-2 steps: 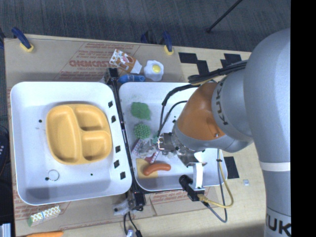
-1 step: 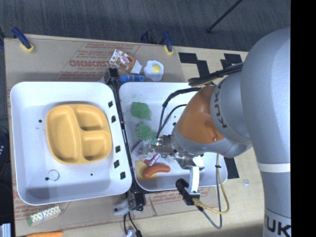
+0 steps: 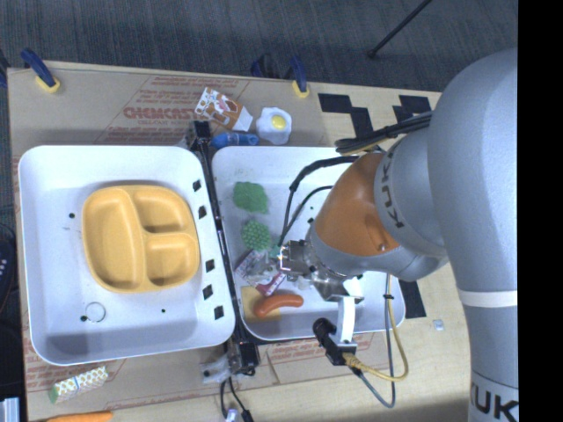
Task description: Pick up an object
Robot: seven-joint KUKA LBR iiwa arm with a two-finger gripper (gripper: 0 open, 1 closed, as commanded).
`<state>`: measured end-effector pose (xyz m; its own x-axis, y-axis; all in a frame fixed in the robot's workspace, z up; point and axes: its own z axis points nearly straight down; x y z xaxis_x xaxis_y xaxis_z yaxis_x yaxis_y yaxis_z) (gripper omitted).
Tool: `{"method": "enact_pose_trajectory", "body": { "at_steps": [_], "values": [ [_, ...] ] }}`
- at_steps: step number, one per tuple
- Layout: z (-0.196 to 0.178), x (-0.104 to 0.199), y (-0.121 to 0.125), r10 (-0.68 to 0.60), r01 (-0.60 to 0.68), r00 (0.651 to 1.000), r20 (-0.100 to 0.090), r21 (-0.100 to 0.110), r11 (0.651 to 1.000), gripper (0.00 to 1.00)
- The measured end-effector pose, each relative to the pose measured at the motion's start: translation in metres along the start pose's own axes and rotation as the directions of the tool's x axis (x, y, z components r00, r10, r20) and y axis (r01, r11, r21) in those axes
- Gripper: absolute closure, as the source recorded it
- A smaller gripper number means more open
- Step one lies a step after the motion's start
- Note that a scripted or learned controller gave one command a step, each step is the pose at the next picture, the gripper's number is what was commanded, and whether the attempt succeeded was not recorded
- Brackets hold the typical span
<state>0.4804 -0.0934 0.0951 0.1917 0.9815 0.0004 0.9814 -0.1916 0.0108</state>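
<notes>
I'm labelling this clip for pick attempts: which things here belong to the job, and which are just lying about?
Job:
- end effector over the right white bin
- orange sausage-shaped toy
- two green knobbly toys
- clear crinkled wrapper

Lying about:
- yellow divided plastic tray in the left white bin
- white-and-yellow egg-like toy on the cardboard
- blue clamps

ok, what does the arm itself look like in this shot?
The arm is smooth grey, rounded links, with black "KUKA" lettering. An orange band sits above the wrist. Black cables loop along the orange part; a yellowish cable hangs below. The gripper end is metallic, with a white and black bracket beside it.
</notes>
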Motion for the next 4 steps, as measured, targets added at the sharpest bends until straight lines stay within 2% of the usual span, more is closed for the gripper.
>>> {"method": "enact_pose_trajectory", "body": {
  "at_steps": [4],
  "values": [
    [0.0002,0.0001,-0.0002,0.000,0.000,1.000,0.000,0.000,1.000,0.00]
  ]
}}
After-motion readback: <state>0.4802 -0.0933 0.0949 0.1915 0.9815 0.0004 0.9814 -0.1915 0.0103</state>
